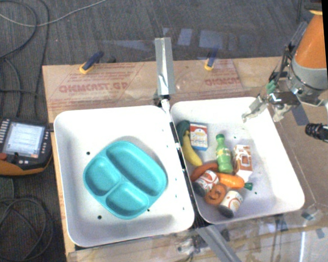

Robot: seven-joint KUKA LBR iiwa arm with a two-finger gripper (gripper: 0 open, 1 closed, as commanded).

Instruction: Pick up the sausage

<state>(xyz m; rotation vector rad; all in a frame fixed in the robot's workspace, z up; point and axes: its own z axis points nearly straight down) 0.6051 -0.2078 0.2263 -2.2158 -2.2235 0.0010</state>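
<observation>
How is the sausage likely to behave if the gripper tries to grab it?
The sausage looks smooth and rounded, so it may slip or roll. It lies wedged between the banana, green bottle and a can, so a grab would probably nudge those neighbours.

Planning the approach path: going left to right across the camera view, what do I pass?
Handheld pendant → teal divided plate → banana → green bottle → gripper, above the right bin's far right corner.
</observation>
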